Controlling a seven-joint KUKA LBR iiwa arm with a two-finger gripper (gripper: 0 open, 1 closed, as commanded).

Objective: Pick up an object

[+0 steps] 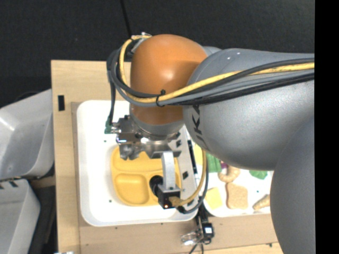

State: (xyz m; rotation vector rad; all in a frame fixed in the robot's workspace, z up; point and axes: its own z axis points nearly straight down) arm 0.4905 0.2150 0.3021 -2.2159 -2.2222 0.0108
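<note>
A yellow plastic tray with moulded compartments (130,187) lies in the left white bin (87,157), toward its near side. My gripper (139,148) hangs straight down over the tray's far edge, very close to it or touching it. The orange wrist and grey arm cover the gripper from above, and its tips are hidden. Nothing can be seen held.
The right bin (212,211) is mostly hidden by the arm. In its visible part lie a green piece (212,163), a tan peanut-like shape (230,174), a tan square (237,196), a yellow piece (213,197) and another green scrap (258,173). Wooden bench edge (63,157) runs along the left.
</note>
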